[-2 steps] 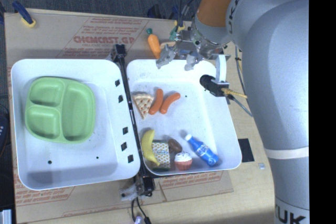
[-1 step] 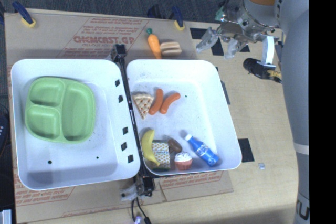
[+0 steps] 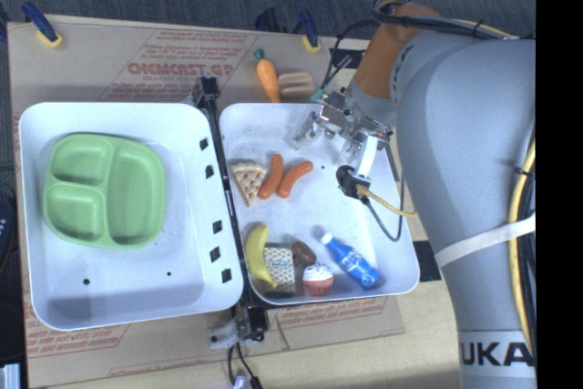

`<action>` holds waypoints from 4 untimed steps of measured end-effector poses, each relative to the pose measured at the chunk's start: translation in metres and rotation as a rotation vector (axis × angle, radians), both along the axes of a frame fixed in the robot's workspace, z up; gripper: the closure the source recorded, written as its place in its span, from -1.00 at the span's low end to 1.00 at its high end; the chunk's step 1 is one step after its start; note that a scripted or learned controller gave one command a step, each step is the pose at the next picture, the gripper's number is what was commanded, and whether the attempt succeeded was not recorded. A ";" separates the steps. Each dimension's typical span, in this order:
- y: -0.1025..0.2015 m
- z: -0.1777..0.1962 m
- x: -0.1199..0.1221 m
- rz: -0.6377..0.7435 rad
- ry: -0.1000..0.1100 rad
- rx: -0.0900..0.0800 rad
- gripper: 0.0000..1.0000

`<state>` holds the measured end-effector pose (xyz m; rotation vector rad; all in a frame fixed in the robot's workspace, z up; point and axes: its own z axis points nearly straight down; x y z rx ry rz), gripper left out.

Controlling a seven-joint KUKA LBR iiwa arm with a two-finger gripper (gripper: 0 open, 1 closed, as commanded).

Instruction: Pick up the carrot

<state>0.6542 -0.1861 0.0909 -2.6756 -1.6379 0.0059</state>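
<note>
Small orange carrot with green top [image 3: 266, 77] lies outside right white bin [image 3: 401, 264], beside tan bun [image 3: 295, 85]; metal claw [image 3: 314, 128] over bin's upper edge.

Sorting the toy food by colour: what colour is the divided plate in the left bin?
Light green, plain; the plate shows clearly in the camera view.

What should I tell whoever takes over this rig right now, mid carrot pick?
Gripper: over the upper part of the right bin, nothing visible between its fingers.
Carrot: lying outside the bins on the cardboard just above the right bin's top edge, beside a small bun-like toy.
Done: nothing yet; carrot untouched.
Left: move the gripper up past the bin rim to the carrot, grasp and lift it.
</note>
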 end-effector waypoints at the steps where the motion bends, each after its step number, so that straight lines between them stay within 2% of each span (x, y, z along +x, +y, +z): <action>1: 0.085 0.044 0.002 -0.134 -0.001 0.000 -1.00; 2: 0.085 0.053 0.002 -0.128 0.003 0.001 1.00; 3: 0.139 0.101 -0.006 -0.392 -0.001 -0.003 1.00; 4: 0.179 0.123 -0.064 -0.515 0.003 -0.003 1.00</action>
